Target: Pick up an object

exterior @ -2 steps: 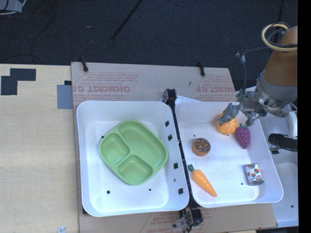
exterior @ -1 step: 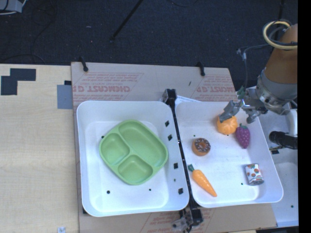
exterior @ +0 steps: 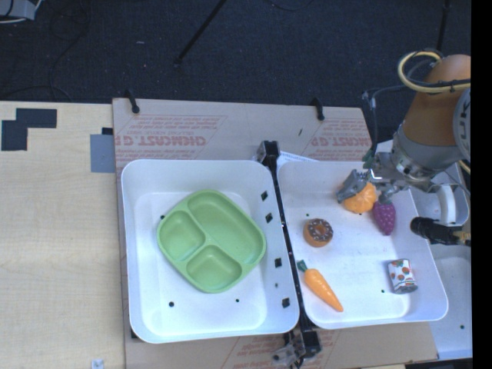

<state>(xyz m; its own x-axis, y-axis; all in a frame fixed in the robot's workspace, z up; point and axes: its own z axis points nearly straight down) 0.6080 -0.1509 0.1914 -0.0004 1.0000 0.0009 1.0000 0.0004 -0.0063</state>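
My gripper (exterior: 361, 188) sits low over the orange toy (exterior: 361, 200) at the right bin's (exterior: 430, 314) one o'clock, lined up for grasping; grip state unclear.

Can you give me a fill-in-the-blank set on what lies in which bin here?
1. The green three-compartment plastic plate lies in the ____ white bin.
2. The two-finger gripper is at the small ____ toy fruit.
3. The chocolate-glazed toy doughnut lies above the toy ____ in the right white bin.
4. The purple toy grape bunch lies ____ of the doughnut.

Missing words: left; orange; carrot; right
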